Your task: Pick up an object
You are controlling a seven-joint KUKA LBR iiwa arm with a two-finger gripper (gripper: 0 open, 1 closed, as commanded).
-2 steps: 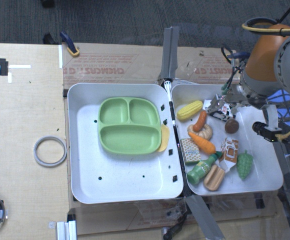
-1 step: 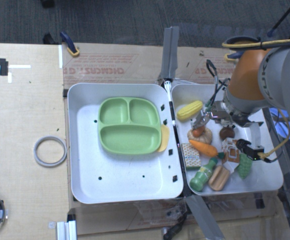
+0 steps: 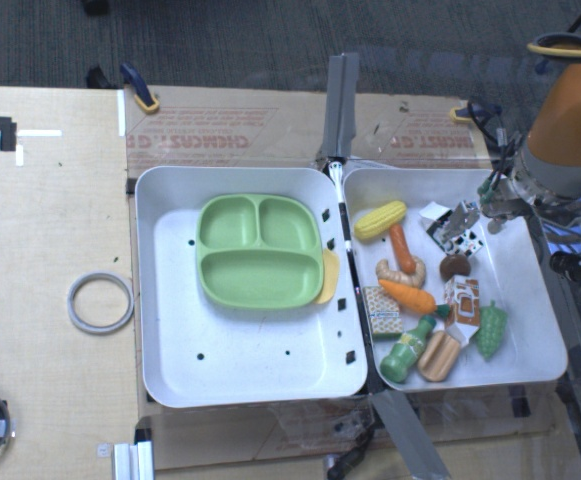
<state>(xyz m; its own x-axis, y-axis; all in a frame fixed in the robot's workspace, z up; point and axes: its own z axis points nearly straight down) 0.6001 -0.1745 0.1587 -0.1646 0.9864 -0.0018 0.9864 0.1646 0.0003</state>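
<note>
Arm (image 3: 560, 128) over the right bin's (image 3: 530, 368) far right corner.
Fingers (image 3: 457, 230) low inside the bin near its far edge, just above a small brown piece (image 3: 455, 266); spread or pressed together, cannot tell. Toy food heaped in that bin: corn (image 3: 380, 219), carrot (image 3: 407, 295), green bottle (image 3: 407, 351). Green divided plate (image 3: 260, 251) in the left bin (image 3: 170, 368).

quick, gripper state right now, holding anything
gripper: over the upper right of the right bin, above the toy food; open or closed cannot be told, nothing seen between it.
</note>
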